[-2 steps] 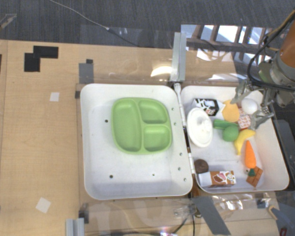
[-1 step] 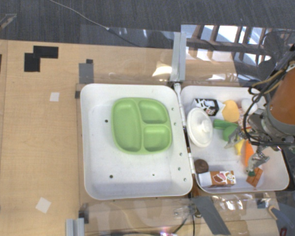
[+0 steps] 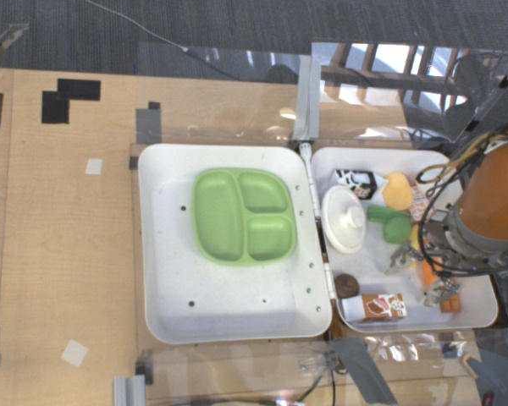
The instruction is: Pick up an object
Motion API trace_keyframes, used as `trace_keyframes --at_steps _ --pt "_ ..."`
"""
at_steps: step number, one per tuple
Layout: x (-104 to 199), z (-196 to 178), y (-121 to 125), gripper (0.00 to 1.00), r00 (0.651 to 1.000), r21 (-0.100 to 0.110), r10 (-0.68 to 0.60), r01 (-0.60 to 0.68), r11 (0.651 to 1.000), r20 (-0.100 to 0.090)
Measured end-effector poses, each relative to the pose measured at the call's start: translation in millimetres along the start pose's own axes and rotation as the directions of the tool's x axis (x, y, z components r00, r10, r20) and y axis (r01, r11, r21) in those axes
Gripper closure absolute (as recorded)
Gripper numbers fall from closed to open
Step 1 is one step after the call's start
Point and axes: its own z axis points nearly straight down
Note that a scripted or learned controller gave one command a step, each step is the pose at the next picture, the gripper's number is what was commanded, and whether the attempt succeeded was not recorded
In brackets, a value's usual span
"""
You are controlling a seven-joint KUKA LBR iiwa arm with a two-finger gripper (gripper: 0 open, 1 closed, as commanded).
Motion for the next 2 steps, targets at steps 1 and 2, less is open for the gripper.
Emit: trace_keyframes --at_steps 1,2 --pt "-71.2 7.5 -40.6 0.0 0.931 0.006 0.364 -0.364 0.931 0.011" --pt "-140.0 8.6 -28.8 0.0 0.872 0.006 0.49 -0.49 0.872 0.011"
